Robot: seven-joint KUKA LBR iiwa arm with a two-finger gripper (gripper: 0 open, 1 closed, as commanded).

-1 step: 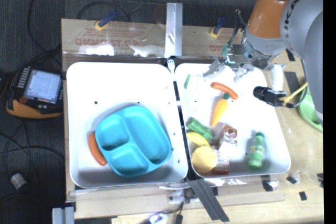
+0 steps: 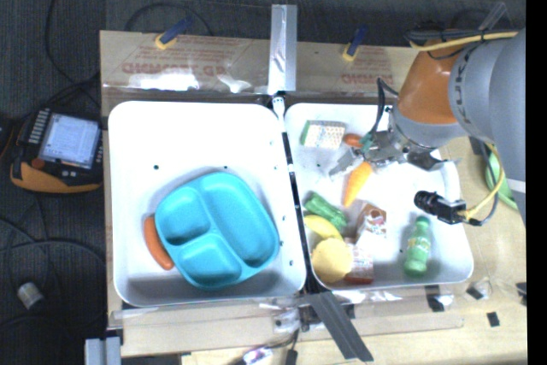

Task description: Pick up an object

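While the arm point(image 2: 479, 90) reaches in from the right over the right bin point(image 2: 444, 269), the gripper point(image 2: 369, 151) sits low in that bin's upper middle, right at the top end of the orange carrot point(image 2: 358, 181). Carrot is tilted, its top under the gripper and its tip pointing down-left. Metal parts crowd the fingers, so I cannot tell whether they are wide, narrow or closed on the carrot. Contact also unclear.

Right bin contents:
- small white box with green print point(image 2: 322, 134) in the upper left corner, just beside the gripper, a small orange-red piece touching its right side
- green pepper-like item point(image 2: 326, 210) below the carrot, near the divider between the bins
- yellow lemon-like items point(image 2: 330, 250) at lower left, touching each other
- small carton with red and white print point(image 2: 372, 222) near the middle, another red-white packet point(image 2: 360, 263) just below it, beside the yellow ones
- green bottle point(image 2: 417, 245) at lower right, well apart from the carrot

Left bin point(image 2: 137, 124): blue compartment plate point(image 2: 215, 226) lying at a slant in the lower half, an orange sausage-shaped item point(image 2: 156, 242) touching its left edge, partly tucked under it.

Outside the bins: a handheld pendant with a lit screen point(image 2: 61, 145) on the floor at left, blue clips point(image 2: 173, 32) on the cardboard sheet at the back of the desk, black cable connector point(image 2: 436, 203) hanging over the right bin's right side.
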